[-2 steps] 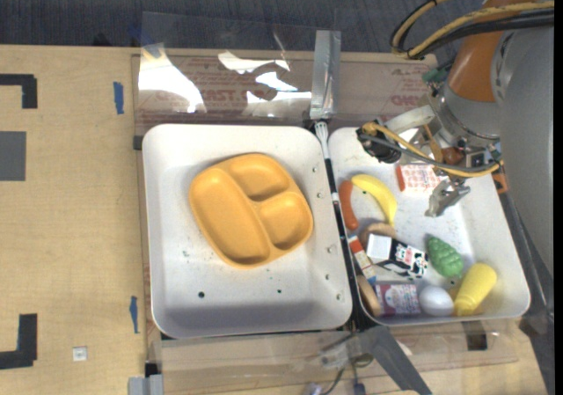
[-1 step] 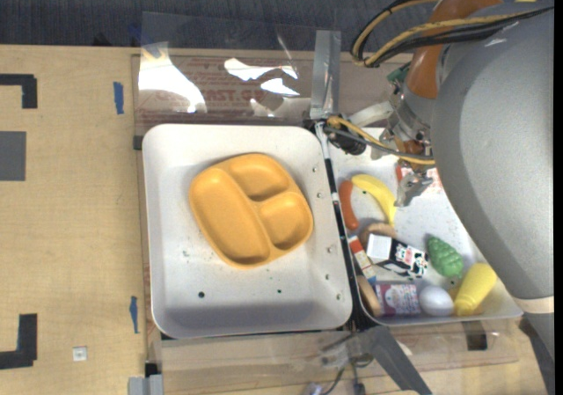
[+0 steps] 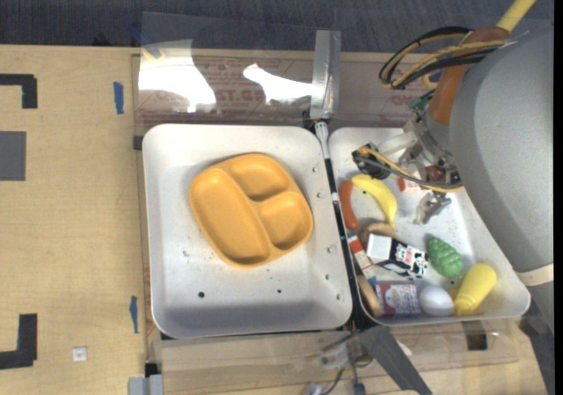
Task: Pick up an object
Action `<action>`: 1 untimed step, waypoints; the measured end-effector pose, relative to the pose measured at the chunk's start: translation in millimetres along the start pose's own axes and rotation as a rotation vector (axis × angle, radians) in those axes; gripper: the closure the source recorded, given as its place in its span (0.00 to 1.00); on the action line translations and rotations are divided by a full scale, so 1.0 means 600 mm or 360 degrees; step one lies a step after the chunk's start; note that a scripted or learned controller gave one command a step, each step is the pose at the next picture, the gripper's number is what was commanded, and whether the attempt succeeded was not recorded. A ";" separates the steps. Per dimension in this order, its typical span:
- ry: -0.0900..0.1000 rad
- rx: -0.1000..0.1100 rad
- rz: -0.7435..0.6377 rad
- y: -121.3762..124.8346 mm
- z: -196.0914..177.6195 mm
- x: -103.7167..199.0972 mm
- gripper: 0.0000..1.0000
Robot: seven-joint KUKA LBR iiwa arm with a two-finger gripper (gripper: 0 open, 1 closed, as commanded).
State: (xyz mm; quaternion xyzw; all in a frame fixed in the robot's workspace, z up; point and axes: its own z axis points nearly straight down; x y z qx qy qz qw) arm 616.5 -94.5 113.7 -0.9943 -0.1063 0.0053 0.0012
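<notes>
I see a wooden bench [image 3: 62, 208] over dark floor. The left bin [image 3: 167, 296] holds an orange divided plate [image 3: 251, 208]. The gripper [image 3: 431, 175] hangs over the right bin [image 3: 501, 270], above its far edge; its jaws I cannot tell. A banana [image 3: 376, 195] lies nearby.

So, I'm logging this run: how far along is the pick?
Nothing looks picked yet. The yellow plastic banana, green bumpy toy and yellow rounded toy all lie in the right white bin, and the orange divided plate sits in the left white bin. In hand: the gripper hangs over the right bin's upper part, nothing visibly between its jaws. Left: grasp and lift something.
</notes>
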 end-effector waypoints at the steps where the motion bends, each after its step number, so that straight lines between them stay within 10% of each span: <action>1: 0.0028 -0.0006 0.0000 -0.007 -0.218 -0.046 0.00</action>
